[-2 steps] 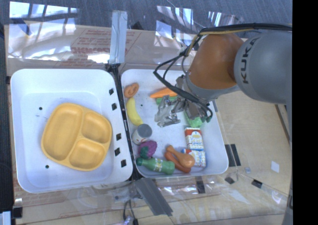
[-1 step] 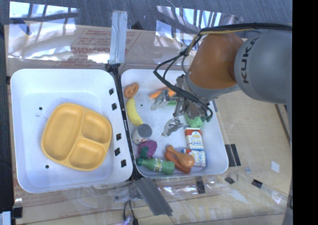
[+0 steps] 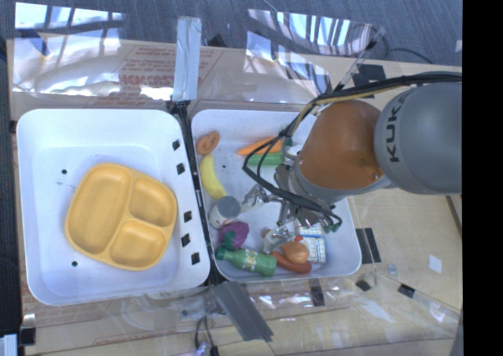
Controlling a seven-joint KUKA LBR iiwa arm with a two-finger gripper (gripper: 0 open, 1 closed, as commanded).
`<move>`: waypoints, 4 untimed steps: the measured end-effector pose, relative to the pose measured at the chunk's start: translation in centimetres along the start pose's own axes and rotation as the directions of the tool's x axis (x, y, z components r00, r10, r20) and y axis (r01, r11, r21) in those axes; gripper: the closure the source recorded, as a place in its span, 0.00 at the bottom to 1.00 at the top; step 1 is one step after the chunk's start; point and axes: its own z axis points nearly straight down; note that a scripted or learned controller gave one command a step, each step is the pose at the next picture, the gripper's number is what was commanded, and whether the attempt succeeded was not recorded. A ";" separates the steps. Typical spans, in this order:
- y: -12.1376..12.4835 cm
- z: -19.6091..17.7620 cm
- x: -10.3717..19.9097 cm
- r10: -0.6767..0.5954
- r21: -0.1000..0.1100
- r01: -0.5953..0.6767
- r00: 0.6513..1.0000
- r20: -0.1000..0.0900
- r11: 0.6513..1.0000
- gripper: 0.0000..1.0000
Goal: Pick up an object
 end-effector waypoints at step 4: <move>-1.6 0.0 -13.8 0.228 -0.001 -0.228 0.974 0.000 0.974 0.00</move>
